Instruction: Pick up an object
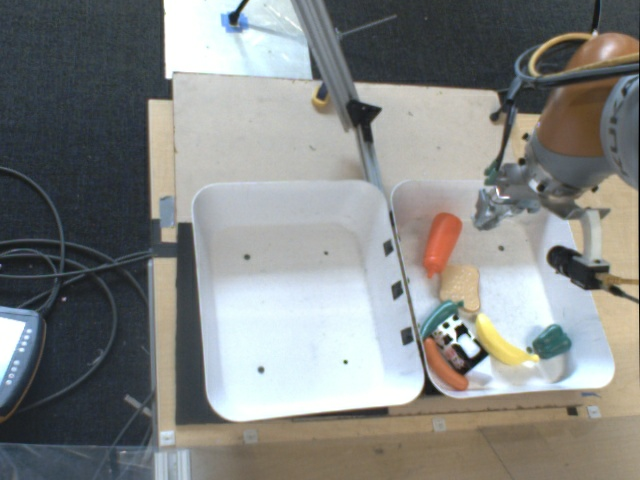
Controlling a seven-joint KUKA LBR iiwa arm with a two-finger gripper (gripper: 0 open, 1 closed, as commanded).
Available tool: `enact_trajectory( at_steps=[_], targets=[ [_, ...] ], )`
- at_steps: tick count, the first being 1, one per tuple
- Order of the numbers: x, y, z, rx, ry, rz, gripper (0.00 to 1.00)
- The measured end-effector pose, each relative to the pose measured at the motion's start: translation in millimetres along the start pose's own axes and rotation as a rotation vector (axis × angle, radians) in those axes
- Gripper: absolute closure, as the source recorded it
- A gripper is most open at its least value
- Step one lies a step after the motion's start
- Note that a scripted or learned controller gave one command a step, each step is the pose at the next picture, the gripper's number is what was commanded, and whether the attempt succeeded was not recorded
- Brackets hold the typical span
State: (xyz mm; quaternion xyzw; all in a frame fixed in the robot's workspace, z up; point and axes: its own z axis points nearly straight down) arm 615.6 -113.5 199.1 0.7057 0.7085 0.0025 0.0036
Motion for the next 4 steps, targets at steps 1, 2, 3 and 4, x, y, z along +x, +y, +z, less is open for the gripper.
enact_trajectory(
  at_steps=[1,2,3,4],
  targets=[
    [0,1,-19,0.004,0.001,-0.001,1.0],
    [52,-7,-32,0.007,0.004,-0.006,1.0],
    [112,-17,-37,0.008,0.005,-0.007,1.0],
    [170,-39,-31,0.011,0.005,-0.007,1.0]
  ],
)
